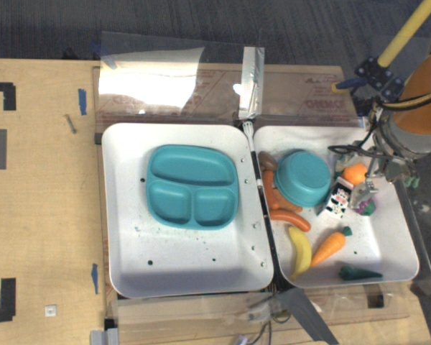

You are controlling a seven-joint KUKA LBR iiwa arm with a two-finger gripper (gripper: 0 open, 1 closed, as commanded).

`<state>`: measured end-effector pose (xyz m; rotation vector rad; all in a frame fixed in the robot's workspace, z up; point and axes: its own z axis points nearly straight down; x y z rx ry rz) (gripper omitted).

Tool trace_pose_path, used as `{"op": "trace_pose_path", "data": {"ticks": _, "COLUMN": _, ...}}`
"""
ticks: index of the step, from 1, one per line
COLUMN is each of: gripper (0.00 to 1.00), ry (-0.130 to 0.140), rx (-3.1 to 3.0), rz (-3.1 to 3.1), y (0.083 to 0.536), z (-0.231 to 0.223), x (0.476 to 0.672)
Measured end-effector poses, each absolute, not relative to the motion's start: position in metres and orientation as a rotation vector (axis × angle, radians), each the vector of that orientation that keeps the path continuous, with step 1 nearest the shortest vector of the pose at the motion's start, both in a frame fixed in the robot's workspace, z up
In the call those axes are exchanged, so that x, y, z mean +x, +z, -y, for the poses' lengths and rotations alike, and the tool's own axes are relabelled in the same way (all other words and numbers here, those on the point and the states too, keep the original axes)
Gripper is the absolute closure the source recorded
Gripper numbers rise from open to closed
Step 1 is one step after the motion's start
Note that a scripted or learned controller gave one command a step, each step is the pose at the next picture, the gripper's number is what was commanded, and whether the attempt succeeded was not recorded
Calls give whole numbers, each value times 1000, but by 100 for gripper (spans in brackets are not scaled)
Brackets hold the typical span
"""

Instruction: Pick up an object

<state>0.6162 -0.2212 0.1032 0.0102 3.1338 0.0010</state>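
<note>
Across the frame's middle: 2 white bins, left bin (pixel 122 214) and right bin (pixel 395 254). Left bin holds 1 teal divided plate (pixel 192 186). Right bin, upper left: 1 teal bowl (pixel 302 178); below it, 1 banana (pixel 299 249) beside 1 carrot (pixel 329 244); lower right corner, 1 green piece (pixel 359 272). Gripper (pixel 364 185), upper right of that bin, just beside an orange ball (pixel 354 173).

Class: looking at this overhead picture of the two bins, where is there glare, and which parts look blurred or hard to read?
Camera view: strong glare on the clear plastic sheet behind the left bin; the tool and the small items beside it look soft and cluttered; the teal divided plate is evenly lit.
</note>
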Motion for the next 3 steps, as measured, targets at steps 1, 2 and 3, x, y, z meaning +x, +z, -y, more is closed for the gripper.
{"op": "trace_pose_path", "data": {"ticks": 1, "gripper": 100, "ry": -4, "rx": 7, "rz": -3124, "y": 116, "z": 220, "x": 619}}
{"op": "trace_pose_path", "data": {"ticks": 2, "gripper": 0, "ry": -4, "rx": 7, "rz": -3126, "y": 115, "z": 220, "x": 619}}
{"op": "trace_pose_path", "data": {"ticks": 3, "gripper": 0, "ry": -1, "rx": 158, "rz": -3116, "y": 97, "z": 222, "x": 618}}
